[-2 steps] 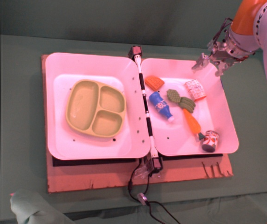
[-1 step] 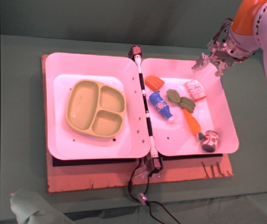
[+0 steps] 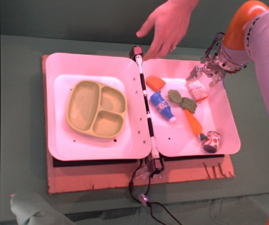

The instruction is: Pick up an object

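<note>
Gripper [image 3: 204, 72] hangs over the right bin's [image 3: 228, 121] far edge, fingers spread, nothing between them. Nearest candidate, the small packet [image 3: 197, 89], lies just below. Grasp not started; descent, close, lift all remain.

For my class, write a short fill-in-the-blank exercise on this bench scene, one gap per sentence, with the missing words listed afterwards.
1. The green divided plate lies in the ____ bin.
2. The plate has ____ compartments.
3. The blue bottle lies between the orange waffle piece and the ____, whose leafy top is green.
4. A person's hand reaches in above the bins from the ____ of the picture.

Missing words: left; three; carrot; top
</note>
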`<move>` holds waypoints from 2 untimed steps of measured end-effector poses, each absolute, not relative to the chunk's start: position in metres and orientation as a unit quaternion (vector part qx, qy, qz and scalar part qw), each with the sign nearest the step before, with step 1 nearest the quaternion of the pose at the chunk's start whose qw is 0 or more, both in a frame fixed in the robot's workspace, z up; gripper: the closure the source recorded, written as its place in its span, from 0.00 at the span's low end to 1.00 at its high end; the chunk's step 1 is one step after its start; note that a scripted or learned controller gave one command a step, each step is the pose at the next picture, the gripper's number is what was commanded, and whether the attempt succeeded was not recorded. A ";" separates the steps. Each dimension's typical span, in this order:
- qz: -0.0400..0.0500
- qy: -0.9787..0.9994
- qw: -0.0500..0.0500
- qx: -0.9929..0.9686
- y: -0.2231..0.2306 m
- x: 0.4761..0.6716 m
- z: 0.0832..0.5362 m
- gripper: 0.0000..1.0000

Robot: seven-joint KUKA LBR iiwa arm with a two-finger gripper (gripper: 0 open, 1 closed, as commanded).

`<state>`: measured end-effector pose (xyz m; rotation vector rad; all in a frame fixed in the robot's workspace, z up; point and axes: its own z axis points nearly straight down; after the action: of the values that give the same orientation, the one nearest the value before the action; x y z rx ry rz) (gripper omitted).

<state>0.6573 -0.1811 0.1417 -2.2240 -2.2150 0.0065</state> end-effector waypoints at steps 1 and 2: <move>-0.004 -0.707 -0.004 -0.707 -0.180 0.661 0.112 0.00; -0.003 -0.705 -0.007 -0.709 -0.183 0.662 0.123 1.00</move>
<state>0.6617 -0.1830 0.1228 -2.2369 -2.2263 -0.0091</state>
